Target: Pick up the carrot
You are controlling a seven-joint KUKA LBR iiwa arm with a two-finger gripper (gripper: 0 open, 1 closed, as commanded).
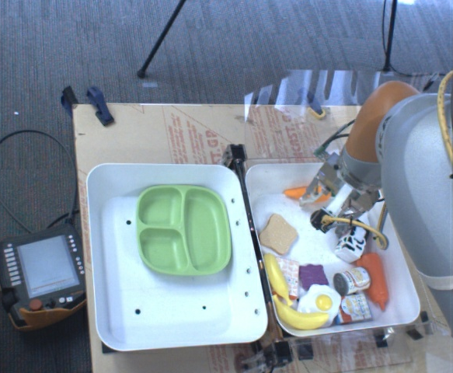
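A small orange carrot [294, 192] lies near the back of the right bin [277, 179], pointing left. Its right end is hidden under my gripper [319, 199], which hangs low over the bin just right of the carrot. The grey arm with its orange band [378, 111] reaches in from the right and hides the bin's back right corner. I see nothing lifted off the bin floor.
Also in the right bin are a bread slice [278, 234], a banana [288, 301], a fried egg [320, 300], a purple piece [312, 275], a can [351, 280], a red-orange tapered item [374, 280] and a black-and-white object [352, 243]. A green divided plate [184, 230] sits in the left bin [113, 301].
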